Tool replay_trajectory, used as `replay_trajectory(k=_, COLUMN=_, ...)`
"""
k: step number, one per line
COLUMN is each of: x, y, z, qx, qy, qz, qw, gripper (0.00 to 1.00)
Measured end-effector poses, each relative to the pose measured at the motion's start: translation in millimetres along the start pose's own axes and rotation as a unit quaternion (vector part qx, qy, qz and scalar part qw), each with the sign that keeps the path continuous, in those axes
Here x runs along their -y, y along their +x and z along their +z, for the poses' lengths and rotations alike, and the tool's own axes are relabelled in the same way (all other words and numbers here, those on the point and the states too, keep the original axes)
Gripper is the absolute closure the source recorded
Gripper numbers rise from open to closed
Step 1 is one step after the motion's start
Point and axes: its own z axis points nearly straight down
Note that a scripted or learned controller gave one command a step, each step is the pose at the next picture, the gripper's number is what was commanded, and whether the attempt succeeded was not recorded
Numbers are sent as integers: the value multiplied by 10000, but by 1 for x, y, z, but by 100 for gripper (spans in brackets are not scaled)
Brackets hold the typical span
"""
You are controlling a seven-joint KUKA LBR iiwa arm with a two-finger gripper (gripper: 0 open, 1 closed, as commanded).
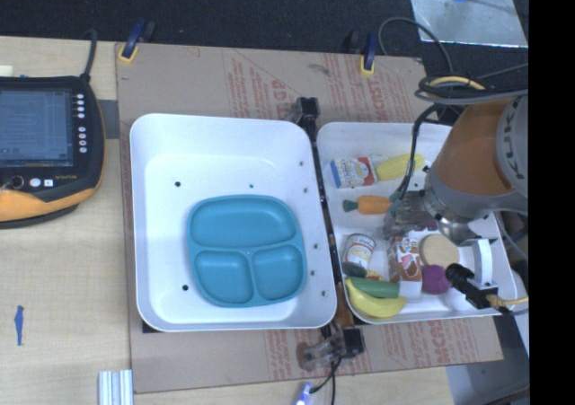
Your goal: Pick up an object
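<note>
The right bin [334, 145] holds several toy foods. A white and red packet [352, 171] and a yellow corn cob [401, 166] lie at its far end, with an orange carrot [372, 205] just below them. Nearer the front are a small can [358, 253], a yellow banana [375, 304], a green pod [372, 287], a brown and white carton [409, 264], a purple grape [435, 279] and a cream round piece [438, 251]. My gripper [402, 218] hangs low over the bin's middle, between the carrot and the carton, with its tips lost among the objects.
The left bin [162, 152] carries a blue divided plate [244, 249]. A teach pendant [45, 147] lies on the bench at the far left. Clamps and cables sit along the cardboard's edges. My arm's orange band [474, 161] covers the right bin's right side.
</note>
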Motion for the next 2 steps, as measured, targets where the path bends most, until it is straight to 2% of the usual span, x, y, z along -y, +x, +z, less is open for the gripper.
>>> replay_trajectory(k=1, x=0, y=0, z=0, qx=1, qy=-1, qz=0, qw=10000, gripper=0)
replay_trajectory(k=2, x=54, y=-15, z=11, qx=-7, qy=-18, qz=18, qw=10000, gripper=0)
